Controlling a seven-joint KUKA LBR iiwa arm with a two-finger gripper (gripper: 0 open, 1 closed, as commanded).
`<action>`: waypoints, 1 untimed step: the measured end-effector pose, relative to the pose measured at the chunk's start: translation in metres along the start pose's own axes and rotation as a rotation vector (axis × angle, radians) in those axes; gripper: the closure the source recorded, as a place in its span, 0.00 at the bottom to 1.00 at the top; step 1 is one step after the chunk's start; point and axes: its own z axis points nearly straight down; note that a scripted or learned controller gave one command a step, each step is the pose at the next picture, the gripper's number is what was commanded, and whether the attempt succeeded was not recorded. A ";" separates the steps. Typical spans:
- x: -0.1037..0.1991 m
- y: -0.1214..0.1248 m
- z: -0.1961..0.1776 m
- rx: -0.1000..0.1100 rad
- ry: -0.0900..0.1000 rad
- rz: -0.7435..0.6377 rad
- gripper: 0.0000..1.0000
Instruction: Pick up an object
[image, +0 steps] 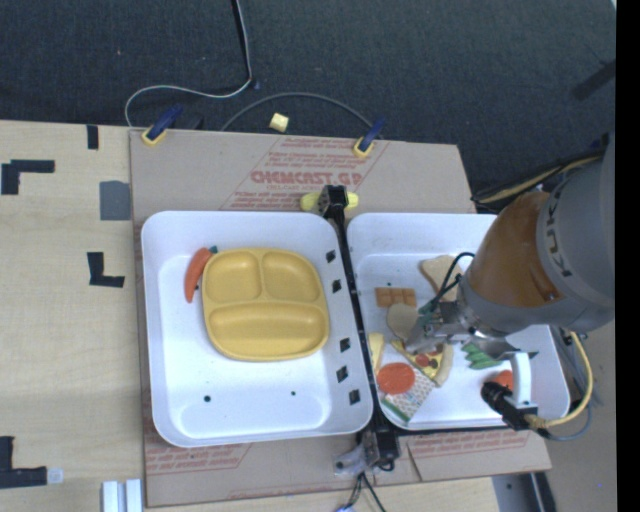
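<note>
A dark, finely textured carpet lies behind the bench, where a brown cardboard sheet (300, 175) with red print carries two shallow, glossy white bins side by side. In the left bin (170, 400) a smooth yellow plate (265, 302) with three compartments rests toward the far side, and a small orange carrot-shaped toy (195, 273) lies just beside the plate's left edge. I reach in from the right over the right bin (385, 235), my grey arm and its orange band hiding much of that bin's right half. My gripper (432, 325) hangs low over a cluster of small items near the bin's middle; I cannot tell how it is set. Around it lie a tan bread-like piece (437, 269) on the far side, a small orange-brown block (395, 297) to the left, and a red round disc (396, 377) on a flat printed card (408, 400) on the near side. Black clips line the divider between the bins, and thin cables trail across the carpet.
</note>
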 end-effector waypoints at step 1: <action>0.000 -0.001 0.002 0.003 0.000 0.001 0.00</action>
